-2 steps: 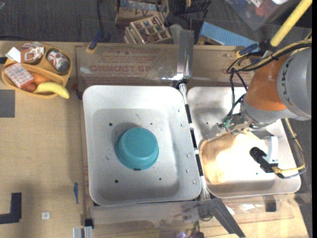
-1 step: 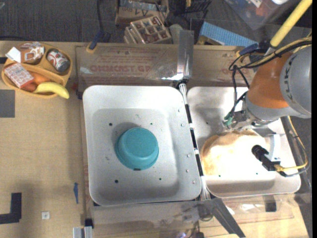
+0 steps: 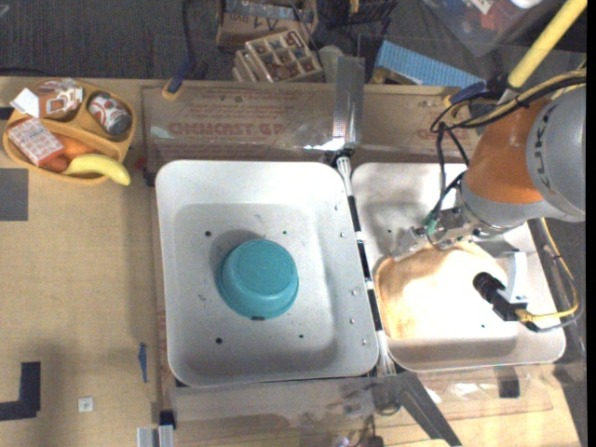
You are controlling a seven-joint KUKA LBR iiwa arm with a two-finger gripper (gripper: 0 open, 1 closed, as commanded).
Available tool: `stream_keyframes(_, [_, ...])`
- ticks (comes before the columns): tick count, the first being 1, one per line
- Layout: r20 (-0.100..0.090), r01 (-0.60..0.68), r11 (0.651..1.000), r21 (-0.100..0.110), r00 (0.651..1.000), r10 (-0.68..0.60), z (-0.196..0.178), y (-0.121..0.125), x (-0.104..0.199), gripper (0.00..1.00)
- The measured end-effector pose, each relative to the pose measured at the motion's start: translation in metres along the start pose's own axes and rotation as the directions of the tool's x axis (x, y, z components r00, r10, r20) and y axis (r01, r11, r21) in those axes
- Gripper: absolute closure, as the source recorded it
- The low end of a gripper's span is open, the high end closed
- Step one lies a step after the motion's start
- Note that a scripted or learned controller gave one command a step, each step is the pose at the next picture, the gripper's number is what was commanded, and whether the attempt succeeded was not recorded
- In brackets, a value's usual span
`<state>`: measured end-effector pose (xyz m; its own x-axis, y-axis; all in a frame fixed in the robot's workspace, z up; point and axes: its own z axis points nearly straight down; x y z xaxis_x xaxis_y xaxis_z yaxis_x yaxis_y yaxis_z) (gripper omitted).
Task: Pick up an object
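Bench, two white bins — gripper (image 3: 436,234) low in right bin (image 3: 447,338); finger state indeterminate. Teal bowl (image 3: 259,277) well left, unlifted — pick outstanding.

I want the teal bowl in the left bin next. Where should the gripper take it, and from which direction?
The teal bowl looks to be lying upside down, its flat base up, near the middle of the left bin with bare floor all around. Probably best to come straight down and pinch across its round body, fingers either side. Its rim seems to sit against the floor, so a rim grip looks unlikely.
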<state>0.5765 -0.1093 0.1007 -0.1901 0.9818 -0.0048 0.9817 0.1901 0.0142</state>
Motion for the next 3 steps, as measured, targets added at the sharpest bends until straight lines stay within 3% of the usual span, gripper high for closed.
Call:
stream_keyframes(1, [-0.002, 0.065, 0.998, 0.004, 0.998, -0.065, 0.011, 0.015, -0.011, 0.00])
stream_keyframes(2, [0.001, 0.065, 0.998, -0.002, 0.998, -0.065, -0.001, 0.016, -0.011, 1.00])
stream_keyframes(3, [0.001, 0.065, 0.998, -0.002, 0.998, -0.065, -0.001, 0.016, -0.011, 0.00])
